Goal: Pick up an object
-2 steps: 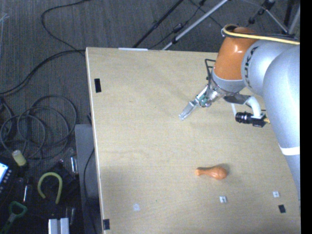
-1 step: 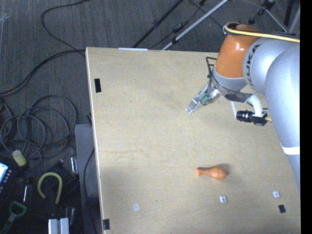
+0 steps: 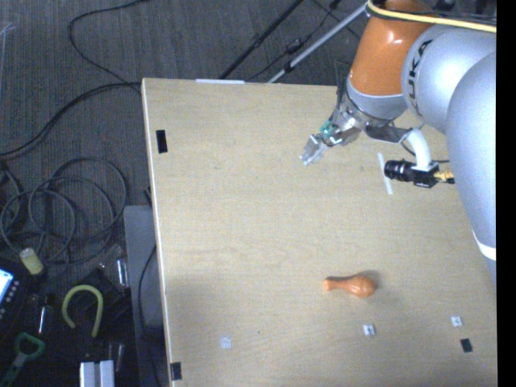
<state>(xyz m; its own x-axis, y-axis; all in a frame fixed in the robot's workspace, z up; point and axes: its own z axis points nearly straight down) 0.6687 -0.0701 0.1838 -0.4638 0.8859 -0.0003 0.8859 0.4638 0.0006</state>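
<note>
One object on the table [image 3: 242, 216]: a single orange, pear-shaped piece [image 3: 351, 285] with a narrow neck pointing toward frame left, lying flat in the lower centre-right of the frame. It sits alone on bare tan surface.

Small markers on the table: three pale square tags near the bottom edge, at [image 3: 225, 343], [image 3: 368, 329] and [image 3: 456, 322]. Three black tabs: one at upper left [image 3: 161, 141], one at the bottom left corner [image 3: 176, 370], one lower right [image 3: 466, 345]. One thin white strip [image 3: 385, 173] in the upper right, under my wrist.

My arm [image 3: 451, 71] comes in from the upper right of the frame, orange band uppermost, grey body filling the right edge. Wrist is bent so my claw [image 3: 316, 149] points down and toward frame left, sitting in the upper centre-right. It is well apart from the orange piece, which lies below it in the frame. The claw is small and blurred here; I cannot tell whether it is released or clenched. Nothing visible in it.

Off the table, frame left: dark floor with looped black cables [image 3: 60, 208] and one green hook-shaped item [image 3: 83, 303].
</note>
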